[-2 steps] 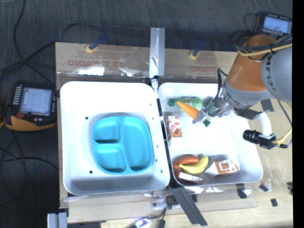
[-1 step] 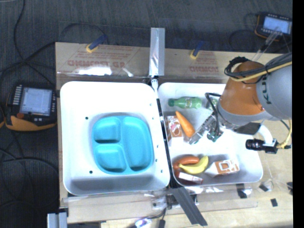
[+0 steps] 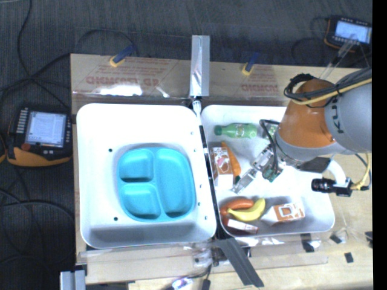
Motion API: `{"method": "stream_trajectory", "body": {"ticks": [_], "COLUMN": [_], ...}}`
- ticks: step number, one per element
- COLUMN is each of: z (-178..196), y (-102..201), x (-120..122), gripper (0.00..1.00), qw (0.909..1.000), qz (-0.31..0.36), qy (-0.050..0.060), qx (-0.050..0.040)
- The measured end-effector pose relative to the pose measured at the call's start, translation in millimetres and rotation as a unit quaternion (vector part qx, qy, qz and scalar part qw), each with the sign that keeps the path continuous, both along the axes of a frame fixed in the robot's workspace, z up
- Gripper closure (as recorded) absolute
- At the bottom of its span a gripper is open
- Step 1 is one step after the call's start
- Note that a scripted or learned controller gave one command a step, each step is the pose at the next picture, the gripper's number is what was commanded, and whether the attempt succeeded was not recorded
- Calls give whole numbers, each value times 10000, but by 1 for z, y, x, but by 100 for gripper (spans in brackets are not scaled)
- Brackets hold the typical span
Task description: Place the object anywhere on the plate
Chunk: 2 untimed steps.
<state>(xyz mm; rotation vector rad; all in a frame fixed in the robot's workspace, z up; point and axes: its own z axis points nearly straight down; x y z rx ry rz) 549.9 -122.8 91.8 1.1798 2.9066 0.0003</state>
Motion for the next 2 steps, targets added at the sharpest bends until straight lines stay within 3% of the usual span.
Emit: {"method": "stream_trajectory", "body": {"ticks": [1, 2], "z": [-2, 9], "y": [-32, -30], "x": [-26, -24], "gripper": [0, 100], "qw": [9999, 9999], "qz": [-123, -106], "qy": [-47, -65], "qx": [-5, 9]}}
